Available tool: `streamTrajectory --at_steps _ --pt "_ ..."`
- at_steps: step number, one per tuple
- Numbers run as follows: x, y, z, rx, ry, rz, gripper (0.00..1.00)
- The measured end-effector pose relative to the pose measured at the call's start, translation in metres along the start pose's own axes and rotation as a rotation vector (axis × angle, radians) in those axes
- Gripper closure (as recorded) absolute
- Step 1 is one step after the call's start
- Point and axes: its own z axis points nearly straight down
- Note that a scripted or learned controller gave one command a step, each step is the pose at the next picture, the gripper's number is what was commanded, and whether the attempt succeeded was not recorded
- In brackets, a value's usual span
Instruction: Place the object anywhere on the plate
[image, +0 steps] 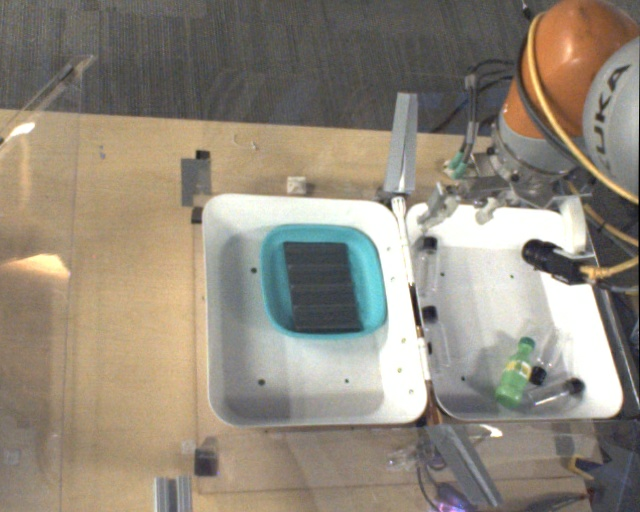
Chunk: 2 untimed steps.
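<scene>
A teal plate (373, 283) lies in the left bin (235, 370), with a dark ridged pad (320, 287) on its middle. A small green bottle (516, 372) lies near the front right corner of the right bin (480, 300), beside a couple of clear pieces with black ends (556, 386). My gripper (455, 204) hangs over the back left corner of the right bin, close to the wall between the bins. It is well away from the bottle and to the right of the plate, and I see nothing in it.
The grey and orange arm (580, 70) covers the back right of the right bin. A black cylinder with a cable (548, 256) juts over that bin's right side. A grey post (402, 145) stands behind the divider. Bare wooden bench (100, 300) stretches left.
</scene>
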Motion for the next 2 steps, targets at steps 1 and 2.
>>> streamTrajectory --at_steps 1,2 --pt "0.0105 -0.0031 0.0202 -0.001 0.001 0.061 0.00" --pt "0.0202 -0.0051 0.0239 -0.002 0.002 0.120 0.00"
